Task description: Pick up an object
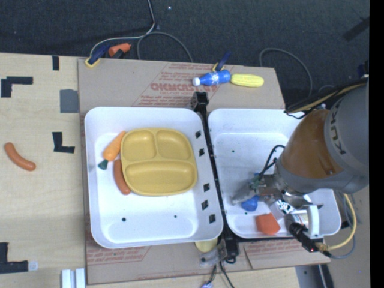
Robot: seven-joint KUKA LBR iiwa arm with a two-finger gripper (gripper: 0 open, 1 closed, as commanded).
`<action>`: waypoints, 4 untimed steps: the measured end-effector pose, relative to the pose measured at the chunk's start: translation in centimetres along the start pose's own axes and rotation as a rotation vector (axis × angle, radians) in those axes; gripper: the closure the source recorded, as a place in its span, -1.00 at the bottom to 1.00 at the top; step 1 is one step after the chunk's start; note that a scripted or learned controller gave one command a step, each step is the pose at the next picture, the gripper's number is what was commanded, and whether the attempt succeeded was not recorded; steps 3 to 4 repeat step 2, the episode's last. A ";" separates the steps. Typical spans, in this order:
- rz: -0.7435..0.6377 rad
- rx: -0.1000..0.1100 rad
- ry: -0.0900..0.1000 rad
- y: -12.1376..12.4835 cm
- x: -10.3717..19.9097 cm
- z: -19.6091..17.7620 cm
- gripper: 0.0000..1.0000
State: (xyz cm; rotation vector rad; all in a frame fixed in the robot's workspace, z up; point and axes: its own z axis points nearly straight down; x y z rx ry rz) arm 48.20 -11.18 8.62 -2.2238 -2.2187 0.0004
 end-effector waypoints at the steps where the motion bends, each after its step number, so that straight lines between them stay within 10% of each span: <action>1: 0.001 -0.005 -0.004 0.3 -0.2 -1.0 1.00; 2: -0.014 -0.011 0.003 5.1 7.5 -10.3 1.00; 4: -0.014 -0.011 0.003 5.1 7.5 -10.3 1.00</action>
